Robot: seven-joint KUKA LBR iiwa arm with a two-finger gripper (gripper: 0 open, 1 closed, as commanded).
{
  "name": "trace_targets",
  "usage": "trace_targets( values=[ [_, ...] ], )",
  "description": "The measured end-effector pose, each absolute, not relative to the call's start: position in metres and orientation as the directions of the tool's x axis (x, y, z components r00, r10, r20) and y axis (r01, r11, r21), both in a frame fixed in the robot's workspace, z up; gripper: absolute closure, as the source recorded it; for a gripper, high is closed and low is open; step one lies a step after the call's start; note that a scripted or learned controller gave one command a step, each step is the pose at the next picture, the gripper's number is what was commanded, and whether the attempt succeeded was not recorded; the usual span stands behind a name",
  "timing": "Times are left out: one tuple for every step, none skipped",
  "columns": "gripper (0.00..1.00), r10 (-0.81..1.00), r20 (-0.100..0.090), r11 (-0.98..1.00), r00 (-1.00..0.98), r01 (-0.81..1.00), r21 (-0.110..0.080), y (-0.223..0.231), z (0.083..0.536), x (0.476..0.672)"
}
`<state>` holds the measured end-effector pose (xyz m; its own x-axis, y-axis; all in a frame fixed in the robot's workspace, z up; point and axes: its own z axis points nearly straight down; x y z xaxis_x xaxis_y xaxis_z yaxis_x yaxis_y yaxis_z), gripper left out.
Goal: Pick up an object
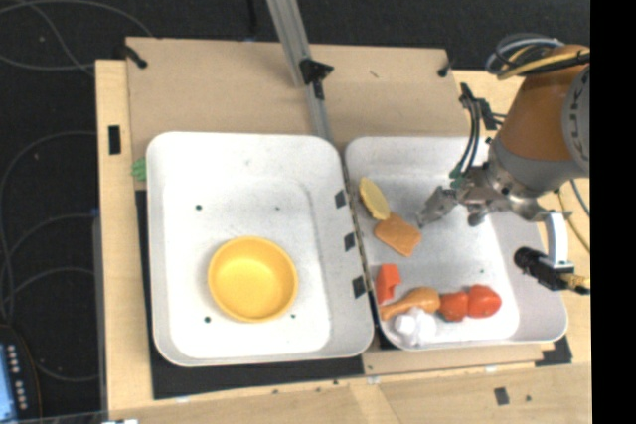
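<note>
The right bin holds a yellow wedge, an orange-brown block, a small red-orange piece, a tan-orange piece, a white lump and a red rounded object. My gripper hangs over the middle of this bin, just right of the orange-brown block and the yellow wedge. Its two fingers stand spread apart, open, with bare bin floor between them. The grey arm with its orange band comes in from the right.
The left bin holds a yellow bowl near its front. A slanted metal pole rises behind the bins. Both bins sit on a brown board, with dark floor and cables around it.
</note>
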<state>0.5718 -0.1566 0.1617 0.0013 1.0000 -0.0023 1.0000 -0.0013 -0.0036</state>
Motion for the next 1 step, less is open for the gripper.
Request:
trace_targets(
  values=[
    [0.00,1.000,-0.002,-0.001,0.001,1.000,-0.003,-0.1621,0.1186,0.5690]
  ],
)
